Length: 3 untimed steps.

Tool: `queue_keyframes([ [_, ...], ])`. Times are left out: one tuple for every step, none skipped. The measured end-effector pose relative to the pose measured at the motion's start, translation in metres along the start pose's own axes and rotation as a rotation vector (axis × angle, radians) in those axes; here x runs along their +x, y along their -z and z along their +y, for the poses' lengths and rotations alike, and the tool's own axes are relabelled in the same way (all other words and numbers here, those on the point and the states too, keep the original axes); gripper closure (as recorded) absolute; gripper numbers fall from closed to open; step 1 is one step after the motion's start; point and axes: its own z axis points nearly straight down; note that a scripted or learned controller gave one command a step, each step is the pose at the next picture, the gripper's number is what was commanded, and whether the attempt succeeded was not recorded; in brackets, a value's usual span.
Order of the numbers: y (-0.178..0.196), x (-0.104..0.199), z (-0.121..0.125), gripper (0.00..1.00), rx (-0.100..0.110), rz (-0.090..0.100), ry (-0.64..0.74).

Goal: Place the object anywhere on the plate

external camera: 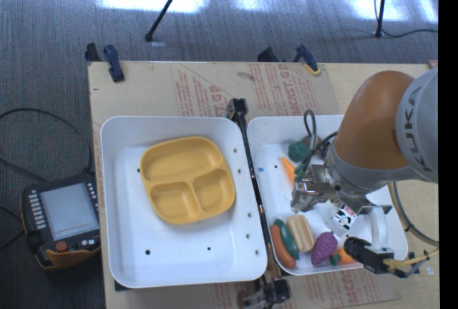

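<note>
A yellow plate point(187, 179) with three compartments is seen lying in the left white bin point(122, 243), set toward that bin's upper middle, with nothing resting on it. The toy foods are gathered in the right white bin point(275, 130), well apart from the plate and across the divider where the two bins meet. Along that bin's near edge a red sausage-like piece point(283, 248) and a dark green piece point(288, 237) lie side by side and touching, a tan bread-like piece point(301, 232) is placed just to their right, and a purple bunch of grapes point(323, 248) is found beside that. Farther up the bin, an orange carrot-like piece point(288, 169) and a green piece point(298, 151) are seen near the arm. The gripper point(306, 194) is held low over the right bin, above the tan piece and below the carrot; whether its metal fingers are spread or pressed together cannot be told, and nothing can be made out between them. The grey arm with its orange band point(373, 130) is seen covering much of the bin's right half. A handheld control pendant point(63, 216) lies on the carpet left of the bench.
</note>
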Motion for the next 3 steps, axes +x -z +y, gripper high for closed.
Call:
queue_keyframes([
  [0.056, 0.071, -0.001, 1.0, -0.009, 0.0, -0.133],
  [0.066, 0.139, 0.038, 1.0, -0.006, -0.002, -0.292],
  [0.029, 0.197, 0.075, 1.0, -0.003, -0.005, -0.361],
])
